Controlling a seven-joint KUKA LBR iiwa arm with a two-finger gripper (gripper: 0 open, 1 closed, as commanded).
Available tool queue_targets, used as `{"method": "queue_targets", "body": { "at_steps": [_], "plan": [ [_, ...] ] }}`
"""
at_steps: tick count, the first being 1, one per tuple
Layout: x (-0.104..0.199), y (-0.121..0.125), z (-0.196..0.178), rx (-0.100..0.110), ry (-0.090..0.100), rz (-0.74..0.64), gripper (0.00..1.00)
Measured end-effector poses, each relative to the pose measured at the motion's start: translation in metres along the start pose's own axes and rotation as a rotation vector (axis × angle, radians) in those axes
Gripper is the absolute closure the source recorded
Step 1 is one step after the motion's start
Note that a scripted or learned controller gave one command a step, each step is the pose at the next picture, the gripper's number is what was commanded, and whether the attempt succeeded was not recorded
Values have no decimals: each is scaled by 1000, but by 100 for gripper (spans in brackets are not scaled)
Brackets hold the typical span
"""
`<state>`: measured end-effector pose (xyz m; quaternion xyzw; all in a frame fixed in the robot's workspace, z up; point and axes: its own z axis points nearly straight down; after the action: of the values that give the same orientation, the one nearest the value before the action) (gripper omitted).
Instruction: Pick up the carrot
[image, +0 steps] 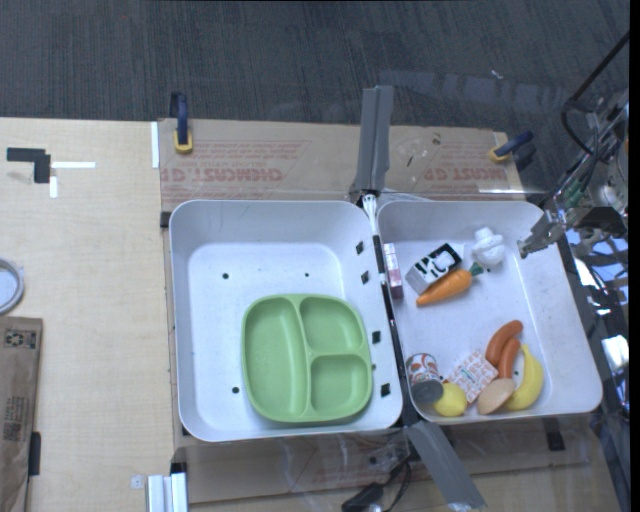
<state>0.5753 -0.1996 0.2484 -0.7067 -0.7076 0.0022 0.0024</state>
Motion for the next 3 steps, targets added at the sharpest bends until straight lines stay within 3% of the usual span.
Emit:
{"method": "queue_targets", "body": {
  "at_steps": [1,2,3],
  "plan": [
    [19,23,127,-1,1,-242,0],
    [98,11,161,-1,0,-433,0],
    [98,11,160,-1,0,-432,0]
  ]
}}
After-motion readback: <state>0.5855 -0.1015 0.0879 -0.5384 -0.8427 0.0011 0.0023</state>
